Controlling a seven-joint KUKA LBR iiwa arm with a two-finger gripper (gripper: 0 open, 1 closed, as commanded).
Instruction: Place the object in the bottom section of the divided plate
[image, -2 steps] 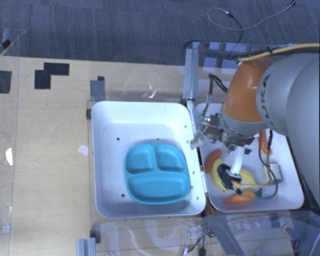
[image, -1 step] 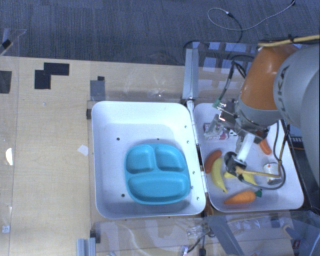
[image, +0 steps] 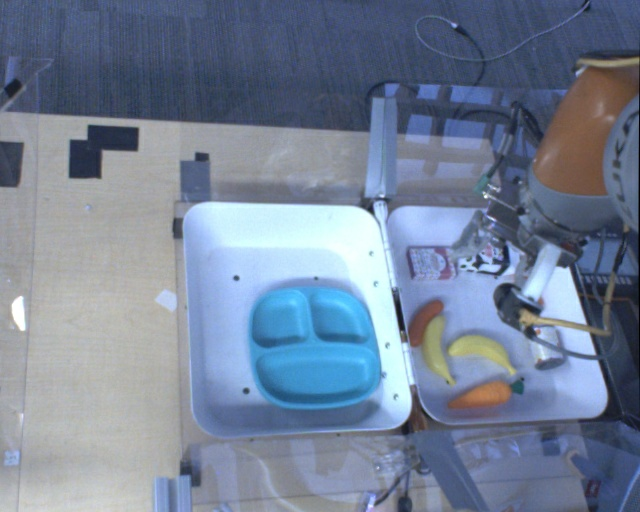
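A blue divided plate (image: 316, 347) lies in the left bin (image: 215, 300), with two small sections at the far side and one wide section at the near side; nothing lies on it. My gripper (image: 483, 240) hangs over the far part of the right bin (image: 585, 395). Just below it lies a small black-and-white item (image: 484, 264), next to a red-and-white carton (image: 431, 263). Nearer the front of that bin lie a red sausage (image: 426, 317), two yellow bananas (image: 437, 350) (image: 483, 349) and an orange carrot (image: 481, 395).
A metal divider rail (image: 380, 160) runs between the two bins at the back. The arm with its orange band (image: 585, 120) covers the right bin's far right corner. Bare wooden bench (image: 90, 300) lies left of the bins.
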